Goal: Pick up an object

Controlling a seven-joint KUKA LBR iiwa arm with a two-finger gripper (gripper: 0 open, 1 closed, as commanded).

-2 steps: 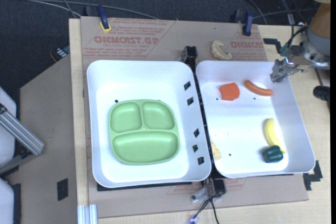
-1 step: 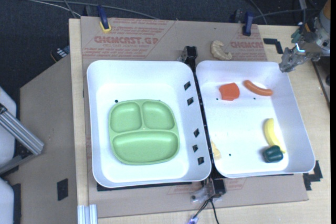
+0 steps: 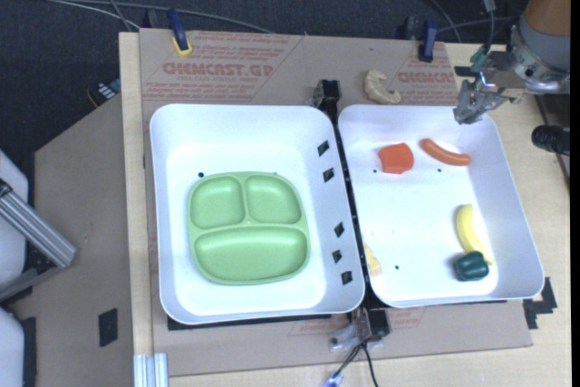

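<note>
Our gripper (image 3: 470,109) hangs over the far rim of the right bin (image 3: 426,281), its grip unreadable, so we should descend squarely on the sausage (image 3: 444,152) just inside that rim beside the orange piece (image 3: 395,159)

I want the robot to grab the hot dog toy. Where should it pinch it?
Probably around the middle of the hot dog, coming straight down from above with the fingers across its narrow width. It is long and thin and lies flat in the right bin, running left to right, with free space around it. The gripper hovers just above the bin's back corner.
</note>
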